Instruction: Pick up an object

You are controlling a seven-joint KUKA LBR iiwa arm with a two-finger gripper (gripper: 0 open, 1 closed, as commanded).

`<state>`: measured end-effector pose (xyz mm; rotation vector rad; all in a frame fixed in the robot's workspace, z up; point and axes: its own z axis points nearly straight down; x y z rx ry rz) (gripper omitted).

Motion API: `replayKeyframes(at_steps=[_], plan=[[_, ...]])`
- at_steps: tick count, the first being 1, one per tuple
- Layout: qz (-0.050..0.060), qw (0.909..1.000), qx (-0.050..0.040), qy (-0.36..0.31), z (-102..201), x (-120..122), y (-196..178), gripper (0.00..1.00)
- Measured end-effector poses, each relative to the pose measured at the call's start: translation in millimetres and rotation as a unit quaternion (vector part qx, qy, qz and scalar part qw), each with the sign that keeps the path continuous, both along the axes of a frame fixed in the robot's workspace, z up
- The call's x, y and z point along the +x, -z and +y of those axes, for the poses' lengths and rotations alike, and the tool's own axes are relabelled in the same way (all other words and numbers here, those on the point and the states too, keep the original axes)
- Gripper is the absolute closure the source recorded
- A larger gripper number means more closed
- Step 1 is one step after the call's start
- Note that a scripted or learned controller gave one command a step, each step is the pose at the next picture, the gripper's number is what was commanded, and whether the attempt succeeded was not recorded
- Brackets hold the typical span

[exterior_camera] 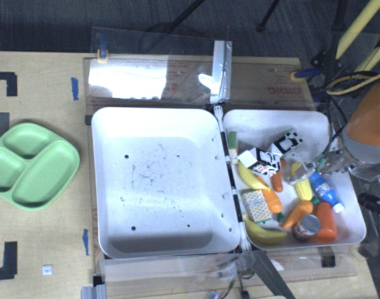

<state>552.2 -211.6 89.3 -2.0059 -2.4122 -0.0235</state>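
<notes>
From my remote console, the left bin (159, 179) lies beside the right bin (265, 120), whose clutter includes two bananas (249, 176), an orange bottle (325, 222), a blue-labelled bottle (324, 190) and carrots (296, 215). The arm (367, 126) reaches in from the right; its gripper (321, 162) sits over the pile, and I cannot tell how it is set.
</notes>
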Motion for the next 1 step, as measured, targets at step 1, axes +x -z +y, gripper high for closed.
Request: replayKeyframes(at_steps=[1], plan=[[-0.002,1.0,-0.0004,0.0,0.0,0.8,-9.3,1.0]])
